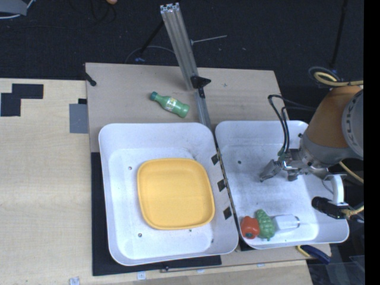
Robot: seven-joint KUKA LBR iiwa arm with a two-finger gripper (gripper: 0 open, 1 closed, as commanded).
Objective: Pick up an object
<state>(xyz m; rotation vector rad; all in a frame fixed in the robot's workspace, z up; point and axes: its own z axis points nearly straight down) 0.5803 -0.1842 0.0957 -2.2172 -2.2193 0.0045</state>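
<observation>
My gripper hangs over the middle of the right bin, its fingers pointing left with nothing visible between them. At that bin's front edge lie a small red object and a green knobbly object, touching each other. Just right of them rests a white object. All three are well in front of the gripper. In the left bin a yellow square plate lies flat.
A green bottle lies on the bench behind the left bin. A slanted metal rail rises from the back between the bins. Black clips sit along the bins' shared edge. Cables run by the arm.
</observation>
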